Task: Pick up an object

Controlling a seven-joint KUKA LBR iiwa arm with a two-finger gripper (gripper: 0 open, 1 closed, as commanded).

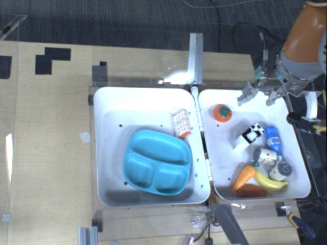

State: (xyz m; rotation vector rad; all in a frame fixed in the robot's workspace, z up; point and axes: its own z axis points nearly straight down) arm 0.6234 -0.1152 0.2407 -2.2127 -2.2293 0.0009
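My gripper (260,95) hangs over the far rim of the right bin (225,182), fingers spread wide, nothing between them. My wrist with the orange band (305,27) sits at the upper right.

Open room: the far-left stretch of the right bin floor is bare except for a tomato (222,113), round, red-orange, green top, well apart from everything else. Bin middle is open white plastic. The near-right corner is crowded: a black-and-white block (252,133), boxy, just beside a blue bottle (273,139) with a white cap. Below them a small tin can (267,157), metallic, and a round silver piece (284,169). Carrot (244,175), orange, tapered, tilted, touching a yellow banana (271,180), curved and smooth. A dark red long thing (251,191) lies against the near wall; can't tell what it is.

The bins meet at a thin divider edge. The left bin (110,137) holds a blue tray (157,162), glossy plastic, three compartments, rounded corners, taking most of the floor. A small red-and-white packet (181,124) lies at its far-right corner, close to the divider. The left side of that bin is open floor.
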